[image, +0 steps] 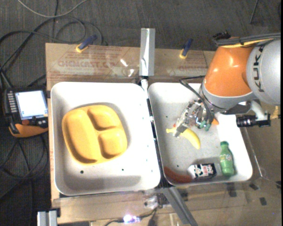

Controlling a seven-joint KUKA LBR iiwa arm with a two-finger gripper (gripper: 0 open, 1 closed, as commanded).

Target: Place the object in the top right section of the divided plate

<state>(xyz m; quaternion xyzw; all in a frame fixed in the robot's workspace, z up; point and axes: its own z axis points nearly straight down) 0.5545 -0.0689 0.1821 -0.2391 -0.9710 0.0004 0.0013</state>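
A yellow divided plate (71, 147) lies in the left bin (61, 95); its top right section (104, 117) holds nothing. A yellow banana (194, 139) lies in the middle of the right bin (162, 102). My gripper (181, 126) hangs over the right bin, its tip right at the banana's left end. The view does not show whether it touches the banana. The banana rests on the bin floor.
A green bottle (226, 158) and a black-and-white carton (203, 170) lie near the right bin's front right corner. A dark red object (175, 175) sits along its front wall. A small orange piece (215, 121) peeks from under the wrist. The arm's orange band (228, 72) overhangs the bin's far right.
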